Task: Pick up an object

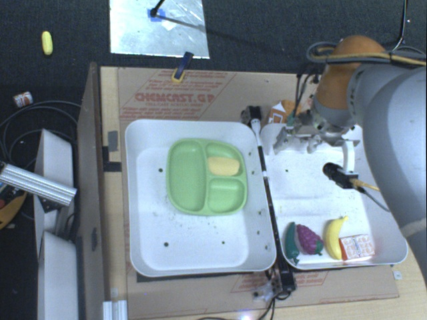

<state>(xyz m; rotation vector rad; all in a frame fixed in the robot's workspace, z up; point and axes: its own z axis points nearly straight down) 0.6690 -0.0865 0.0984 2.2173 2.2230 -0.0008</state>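
End effector (308,141) hovers over right bin (313,192), above banana (333,235).

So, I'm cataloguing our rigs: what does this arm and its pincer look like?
The arm is bulky, rounded and light grey, with an orange band above the wrist. Dark cables loop past that band. The pincer is a pale metallic block at the wrist's end.

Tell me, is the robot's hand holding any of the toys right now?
It cannot be told. The gripper sits at the far end of the right bin, and nothing shows in it. The banana, grapes and small carton lie at the near end.
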